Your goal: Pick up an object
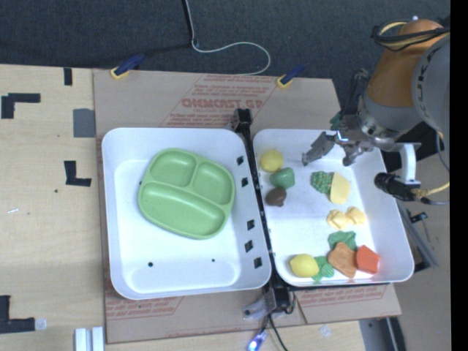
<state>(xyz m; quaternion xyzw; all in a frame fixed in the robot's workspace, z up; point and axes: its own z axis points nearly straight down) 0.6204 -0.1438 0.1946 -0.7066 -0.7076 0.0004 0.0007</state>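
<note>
Fixed overhead camera, slanted down, both bins (117, 218) framed; arm (409, 72) enters right.

My arm (428, 64) is grey metal, with a rounded orange band above the wrist and a thin cable looped over it. My wrist is grey with black fittings and dark, slim fingers (316, 151).
</note>
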